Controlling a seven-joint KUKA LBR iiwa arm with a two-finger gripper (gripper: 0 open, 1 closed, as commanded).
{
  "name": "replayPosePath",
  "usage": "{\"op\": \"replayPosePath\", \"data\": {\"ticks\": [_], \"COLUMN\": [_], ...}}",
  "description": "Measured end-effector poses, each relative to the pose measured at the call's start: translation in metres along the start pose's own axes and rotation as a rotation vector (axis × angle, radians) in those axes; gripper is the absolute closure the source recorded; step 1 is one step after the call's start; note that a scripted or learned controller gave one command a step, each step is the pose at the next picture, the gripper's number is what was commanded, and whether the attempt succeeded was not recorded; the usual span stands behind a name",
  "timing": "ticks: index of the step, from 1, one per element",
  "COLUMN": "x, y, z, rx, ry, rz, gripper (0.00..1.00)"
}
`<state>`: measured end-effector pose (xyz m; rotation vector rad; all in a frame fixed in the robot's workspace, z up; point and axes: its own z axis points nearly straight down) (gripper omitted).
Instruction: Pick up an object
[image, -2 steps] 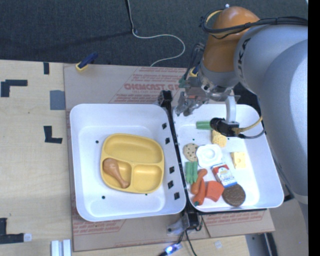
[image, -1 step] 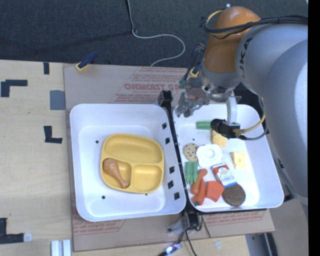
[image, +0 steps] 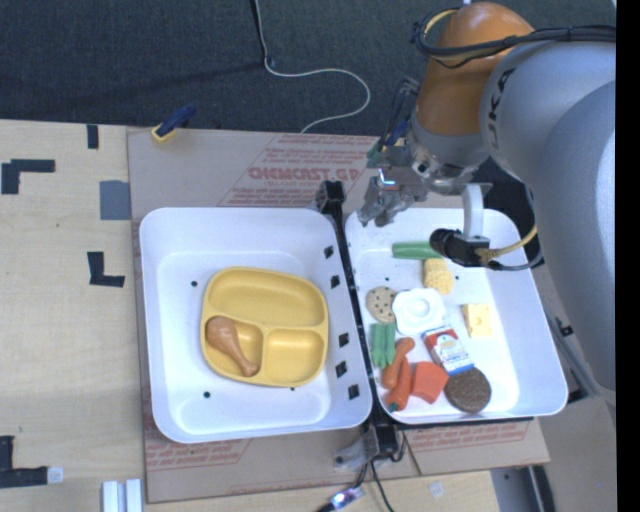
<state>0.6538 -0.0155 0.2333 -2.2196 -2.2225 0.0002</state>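
The grey arm's two-finger gripper (image: 385, 203) hung over the far left corner of the right white bin (image: 530, 330); whether its fingers were apart or together, I could not tell. The toy food lay nearer the camera: a green bean (image: 410, 250), a yellow corn cob (image: 437, 275), a speckled cookie (image: 379, 303). Faded red print on the brown cardboard sheet (image: 260, 170) was unreadable.
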Motion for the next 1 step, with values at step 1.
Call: {"op": "replayPosePath", "data": {"ticks": [1], "x": [-0.0037], "y": [0.0044], "z": [0.0058], "rx": [0.001], "ry": [-0.001], "rz": [0.0], "gripper": [1.0]}}
